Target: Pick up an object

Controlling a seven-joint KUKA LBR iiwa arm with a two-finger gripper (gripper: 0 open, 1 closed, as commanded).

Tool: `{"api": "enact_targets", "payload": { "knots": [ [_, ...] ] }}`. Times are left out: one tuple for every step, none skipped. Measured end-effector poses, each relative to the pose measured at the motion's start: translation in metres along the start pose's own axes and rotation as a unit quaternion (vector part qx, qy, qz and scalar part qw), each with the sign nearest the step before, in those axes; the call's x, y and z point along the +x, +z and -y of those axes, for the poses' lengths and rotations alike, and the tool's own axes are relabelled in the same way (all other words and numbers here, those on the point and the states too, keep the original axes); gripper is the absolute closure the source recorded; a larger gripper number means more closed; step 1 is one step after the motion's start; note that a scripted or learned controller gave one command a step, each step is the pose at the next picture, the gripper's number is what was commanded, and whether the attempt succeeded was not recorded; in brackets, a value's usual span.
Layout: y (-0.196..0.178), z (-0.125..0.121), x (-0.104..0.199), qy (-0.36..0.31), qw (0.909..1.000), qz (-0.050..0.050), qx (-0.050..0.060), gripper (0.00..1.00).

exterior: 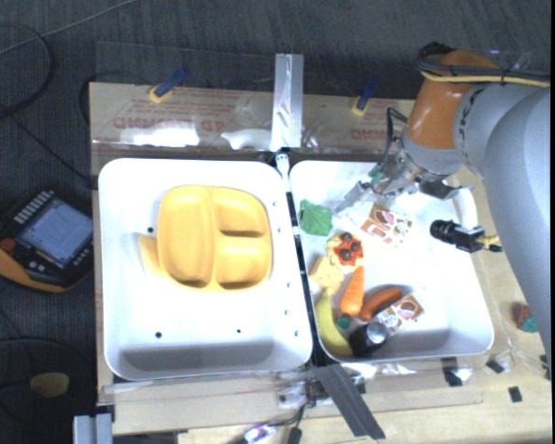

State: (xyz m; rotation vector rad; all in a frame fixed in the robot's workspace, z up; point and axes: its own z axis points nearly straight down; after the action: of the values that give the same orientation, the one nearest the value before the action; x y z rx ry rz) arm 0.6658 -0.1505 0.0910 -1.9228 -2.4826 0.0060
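My gripper (377, 181) hangs low over the back of the right bin (462, 285), reaching in from the orange-banded wrist (435, 114). Just left of and below it lies a green crumpled item (316, 217). A patterned red and white card (387, 225) lies right under the gripper's front side. Nearer the front of the bin sit a small red and black toy (347, 246), a carrot (352, 289), a banana (325, 322), a sausage (381, 299) and a dark can (367, 337). I see nothing held by the gripper.
The left bin (129, 322) holds a yellow divided plate (213, 235). A black cylindrical piece (453, 234) juts over the right bin's right side. The grey arm covers the right edge. A handheld pendant (42, 239) lies on the floor at left.
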Motion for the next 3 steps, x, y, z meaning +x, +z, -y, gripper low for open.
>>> {"api": "enact_targets", "payload": {
  "knots": [
    [-0.005, 0.0, 0.001, -0.001, 1.0, -0.001, 0.002, 1.0],
    [-0.115, -0.005, 0.011, 0.106, 0.9943, 0.001, -0.001, 1.0],
    [-0.115, -0.005, 0.011, 0.107, 0.9943, 0.001, -0.001, 0.0]
  ]
}}
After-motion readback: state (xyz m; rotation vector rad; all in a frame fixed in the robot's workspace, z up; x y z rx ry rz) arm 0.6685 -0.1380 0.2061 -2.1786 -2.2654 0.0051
